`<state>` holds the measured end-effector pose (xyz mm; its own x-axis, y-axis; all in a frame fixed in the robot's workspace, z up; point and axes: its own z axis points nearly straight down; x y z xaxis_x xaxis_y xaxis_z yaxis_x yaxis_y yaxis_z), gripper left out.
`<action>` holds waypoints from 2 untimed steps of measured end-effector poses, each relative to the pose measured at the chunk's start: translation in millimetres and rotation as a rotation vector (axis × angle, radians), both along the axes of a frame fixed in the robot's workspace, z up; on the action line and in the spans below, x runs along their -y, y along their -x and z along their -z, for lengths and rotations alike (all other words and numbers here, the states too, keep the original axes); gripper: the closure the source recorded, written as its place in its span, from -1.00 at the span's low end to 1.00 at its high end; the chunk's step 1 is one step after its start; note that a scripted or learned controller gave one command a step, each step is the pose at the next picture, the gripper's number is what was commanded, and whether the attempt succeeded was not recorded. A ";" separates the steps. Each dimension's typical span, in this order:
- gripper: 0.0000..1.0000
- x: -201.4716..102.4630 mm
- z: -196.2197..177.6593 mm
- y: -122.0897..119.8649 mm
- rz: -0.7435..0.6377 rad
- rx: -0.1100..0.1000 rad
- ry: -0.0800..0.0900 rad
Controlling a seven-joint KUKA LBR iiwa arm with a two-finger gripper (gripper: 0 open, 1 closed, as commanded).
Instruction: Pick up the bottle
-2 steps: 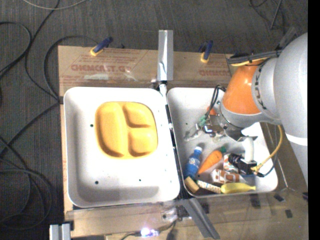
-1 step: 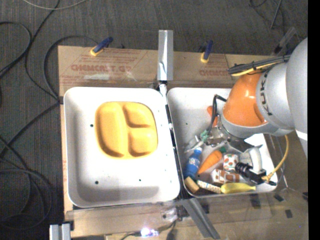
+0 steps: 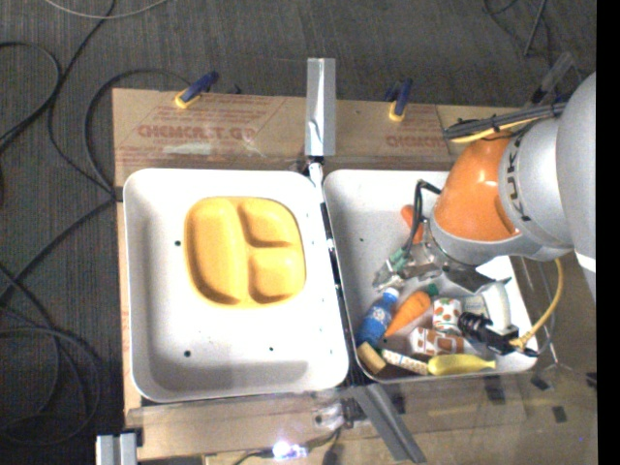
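A blue bottle (image 3: 378,318) lies tilted in the right bin (image 3: 363,201), near its front left corner, touching a toy carrot (image 3: 411,310). The gripper (image 3: 405,267) hovers just above and behind the carrot; whether its fingers are open or closed cannot be told. A yellow tray (image 3: 246,250) sits in the left bin (image 3: 155,356).

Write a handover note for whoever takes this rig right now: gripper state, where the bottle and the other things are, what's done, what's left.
Gripper: low in the right bin, over the toy pile; the view does not settle what its grip is doing, and nothing shows in it.
Bottle: blue, lying tilted near the right bin's front left corner, beside the carrot, just below the gripper.
Other things: banana along the front wall; yellow tray in the left bin.
Done: arm is over the pile.
Left: grasp the bottle and lift it.
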<state>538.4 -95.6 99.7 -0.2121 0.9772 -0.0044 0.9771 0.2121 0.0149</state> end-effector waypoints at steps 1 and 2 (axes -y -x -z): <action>1.00 6.8 8.3 -74.3 -0.041 -0.002 0.002; 1.00 5.3 7.6 -53.5 -0.081 0.003 0.006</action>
<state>591.9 -100.9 92.2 -0.2901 0.9569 -0.0105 0.9568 0.2903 0.0163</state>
